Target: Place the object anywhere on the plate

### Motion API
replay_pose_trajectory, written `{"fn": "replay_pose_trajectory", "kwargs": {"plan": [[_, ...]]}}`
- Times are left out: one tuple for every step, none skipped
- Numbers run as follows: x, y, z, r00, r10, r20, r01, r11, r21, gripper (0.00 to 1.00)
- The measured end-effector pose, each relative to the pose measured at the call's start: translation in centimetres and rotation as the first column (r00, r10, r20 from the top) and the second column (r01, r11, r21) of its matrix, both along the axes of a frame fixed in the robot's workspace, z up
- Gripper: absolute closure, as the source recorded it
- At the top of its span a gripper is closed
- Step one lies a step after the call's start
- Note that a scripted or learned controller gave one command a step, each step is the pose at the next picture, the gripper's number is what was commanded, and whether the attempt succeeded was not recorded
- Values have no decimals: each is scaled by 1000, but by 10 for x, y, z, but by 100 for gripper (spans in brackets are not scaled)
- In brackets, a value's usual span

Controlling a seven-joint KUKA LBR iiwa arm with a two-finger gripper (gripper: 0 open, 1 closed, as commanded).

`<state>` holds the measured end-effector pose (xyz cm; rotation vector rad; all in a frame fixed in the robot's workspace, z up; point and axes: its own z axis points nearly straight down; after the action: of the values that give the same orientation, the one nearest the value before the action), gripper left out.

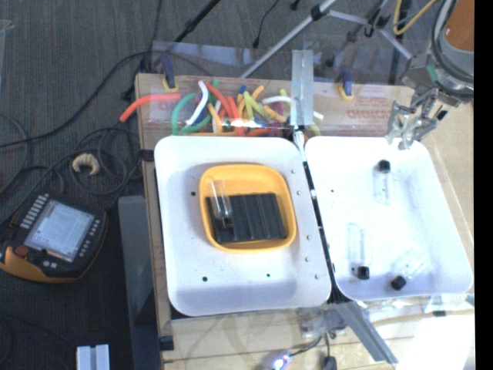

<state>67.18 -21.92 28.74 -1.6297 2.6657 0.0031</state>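
No text legible from my position: the red print on the white strip (375,112) behind the bins is blurred, as is the pendant screen (60,230).

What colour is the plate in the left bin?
Yellow-orange, with a dark ribbed insert; the plate shows clearly in the camera view.
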Motion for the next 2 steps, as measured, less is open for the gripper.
{"fn": "replay_pose_trajectory", "kwargs": {"plan": [[-42,50,-109,999,39,-11,-39,999,-7,100],[-106,68,-89,981,196,-13,-196,981,-10,100]]}}
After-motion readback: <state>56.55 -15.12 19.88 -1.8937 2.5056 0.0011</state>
